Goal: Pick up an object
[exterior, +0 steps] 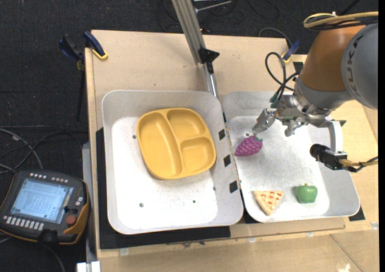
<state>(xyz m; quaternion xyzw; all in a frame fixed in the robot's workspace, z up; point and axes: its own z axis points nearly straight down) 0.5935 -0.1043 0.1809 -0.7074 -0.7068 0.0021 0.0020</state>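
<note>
- In the right shallow white bin (337, 204), a purple plastic grape bunch (248, 145) lies near the left wall, just below the two-finger gripper (278, 125).
- I read the fingers as spread, pinching nothing.
- I judge the grapes light, stiff, knobbly; I'd grip across the middle.
- A green plastic pepper (306, 193) and a waffle-patterned toy wedge (268, 200) lie nearer the front.
</note>
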